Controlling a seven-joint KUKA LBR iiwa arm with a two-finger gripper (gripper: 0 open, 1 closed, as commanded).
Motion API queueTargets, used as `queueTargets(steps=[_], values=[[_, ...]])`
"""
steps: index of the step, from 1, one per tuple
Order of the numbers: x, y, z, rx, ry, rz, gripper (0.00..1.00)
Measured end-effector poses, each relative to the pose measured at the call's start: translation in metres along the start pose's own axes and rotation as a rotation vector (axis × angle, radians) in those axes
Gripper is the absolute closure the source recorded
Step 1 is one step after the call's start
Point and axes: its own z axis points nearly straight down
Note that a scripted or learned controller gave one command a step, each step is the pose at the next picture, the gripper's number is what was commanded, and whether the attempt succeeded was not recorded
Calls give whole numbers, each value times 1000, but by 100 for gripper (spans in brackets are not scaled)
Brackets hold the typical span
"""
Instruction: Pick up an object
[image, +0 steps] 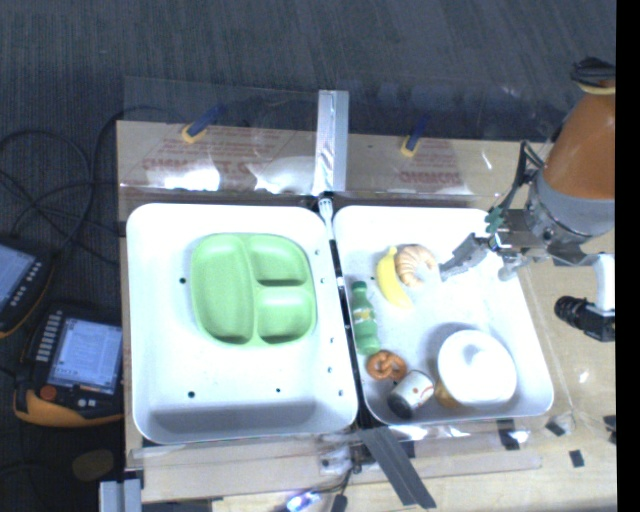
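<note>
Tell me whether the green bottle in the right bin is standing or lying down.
Lying down. The green bottle rests on its side along the right bin's left wall, its length running from beside the banana toward the donut.

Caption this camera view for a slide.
Gripper hovering beside the banana in the right bin; green divided plate in the left bin.

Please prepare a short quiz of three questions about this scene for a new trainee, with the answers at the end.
1. True or false: the green divided plate lies in the left bin.
2. Which object lies nearest the gripper? A: the white bowl; B: the seashell; C: the green bottle.
3. Fill in: the banana lies touching the ____.

Key: 1 true. 2 B. 3 seashell.
</note>
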Motion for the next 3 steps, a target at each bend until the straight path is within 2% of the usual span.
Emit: queueTargets(steps=[1,2,3], values=[[34,50,124,-2,2,-406,0],[35,93,172,-10,-3,-32,0],[15,115,173,18,1,-126,0]])
